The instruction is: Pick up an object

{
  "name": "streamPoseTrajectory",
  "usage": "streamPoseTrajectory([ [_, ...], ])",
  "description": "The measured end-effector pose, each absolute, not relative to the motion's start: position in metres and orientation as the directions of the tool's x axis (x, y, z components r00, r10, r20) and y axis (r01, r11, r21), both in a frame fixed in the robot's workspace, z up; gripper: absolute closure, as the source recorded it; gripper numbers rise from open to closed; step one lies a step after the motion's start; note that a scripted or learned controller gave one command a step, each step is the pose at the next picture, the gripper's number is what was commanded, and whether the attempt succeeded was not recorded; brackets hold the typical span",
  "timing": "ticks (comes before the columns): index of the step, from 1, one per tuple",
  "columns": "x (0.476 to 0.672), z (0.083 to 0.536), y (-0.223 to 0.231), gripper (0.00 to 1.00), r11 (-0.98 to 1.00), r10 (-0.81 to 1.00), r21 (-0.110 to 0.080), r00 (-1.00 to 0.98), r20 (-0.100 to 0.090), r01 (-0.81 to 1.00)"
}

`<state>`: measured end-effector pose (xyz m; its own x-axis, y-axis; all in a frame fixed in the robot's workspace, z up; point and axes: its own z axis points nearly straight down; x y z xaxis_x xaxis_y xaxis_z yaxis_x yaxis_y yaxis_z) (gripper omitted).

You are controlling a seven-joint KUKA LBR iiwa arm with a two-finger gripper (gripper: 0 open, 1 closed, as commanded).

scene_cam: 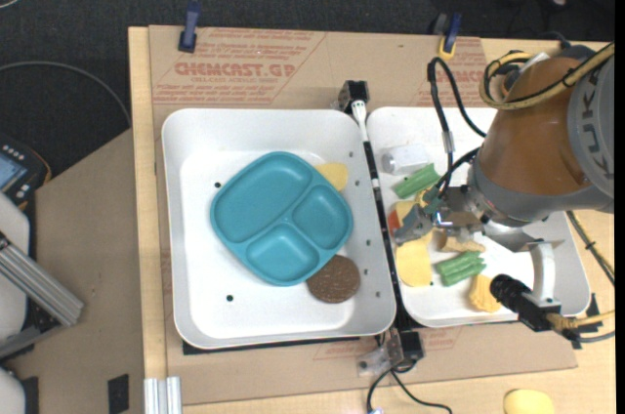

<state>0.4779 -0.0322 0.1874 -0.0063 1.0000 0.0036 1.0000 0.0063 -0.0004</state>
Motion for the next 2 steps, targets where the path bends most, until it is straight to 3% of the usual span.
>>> streamPoseTrajectory([
  [1,0.4811,0.2751,0.0181,0.0,0.008,1.0,0.011,-0.008,0.003,1.0],
  [2,0.4802,0.2806,0.0147,1.0,0.001,1.0,0.003,-0.001,0.0,1.0],
])
